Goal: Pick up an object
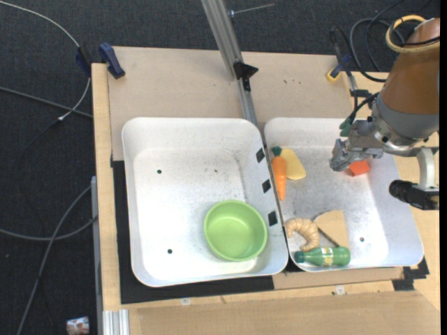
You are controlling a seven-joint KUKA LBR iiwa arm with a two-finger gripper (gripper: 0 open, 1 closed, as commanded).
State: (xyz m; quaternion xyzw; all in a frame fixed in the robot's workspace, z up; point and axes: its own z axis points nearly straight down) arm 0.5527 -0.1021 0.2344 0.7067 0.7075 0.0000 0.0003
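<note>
I have the tool (347,160) down inside the right bin (391,257), touching or just above a small orange block (359,167) near the bin's back wall. From this slanted view I cannot tell whether the block is gripped or merely beside the tool, so I count the pick as not yet done. Left in the same bin are a carrot (279,176), a yellow piece (293,166), a tan croissant-like toy (304,230) and a green bottle (323,257). The left bin (160,152) on the worktop (174,82) carries a green bowl (235,229). Closing and lifting remain.
</note>
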